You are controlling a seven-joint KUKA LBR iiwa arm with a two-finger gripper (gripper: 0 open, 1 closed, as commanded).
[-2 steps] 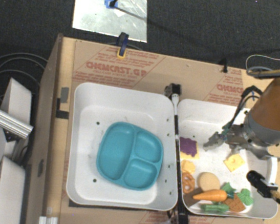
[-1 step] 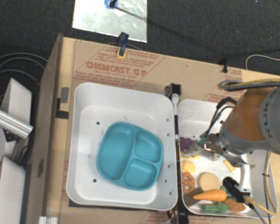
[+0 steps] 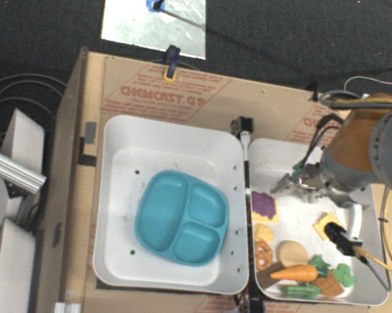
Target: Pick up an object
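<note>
Gripper (image 3: pixel 301 183) hangs over the right bin (image 3: pixel 373 289) — approach step, nothing picked. You can't tell its jaw state. Grapes (image 3: pixel 264 205) lie just beside, probably nearest — next, descend onto them.

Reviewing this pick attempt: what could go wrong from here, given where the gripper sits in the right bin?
1. The gripper hovers over bare bin floor near the right bin's back; the nearest toy, the purple piece, lies off to one side, so a straight descent may grab nothing.
2. The carrot, bun, pretzel and green pieces crowd the front corner; reaching there may nudge neighbours or catch two.
</note>
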